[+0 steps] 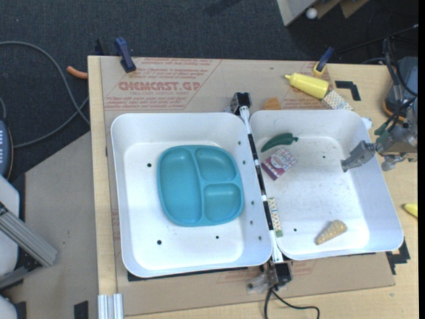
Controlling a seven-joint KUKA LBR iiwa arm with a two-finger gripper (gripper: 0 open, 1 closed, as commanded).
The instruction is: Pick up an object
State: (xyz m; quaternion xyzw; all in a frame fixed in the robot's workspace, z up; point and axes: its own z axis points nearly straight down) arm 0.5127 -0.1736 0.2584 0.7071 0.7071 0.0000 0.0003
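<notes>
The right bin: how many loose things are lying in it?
3: a green pepper near the top left, a small packet just below it, a cone near the bottom.

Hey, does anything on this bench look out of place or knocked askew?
One thing does: a yellow bottle lies on its side on the bench behind the right bin, outside both bins. The teal divided plate also sits slightly turned in the left bin.
</notes>
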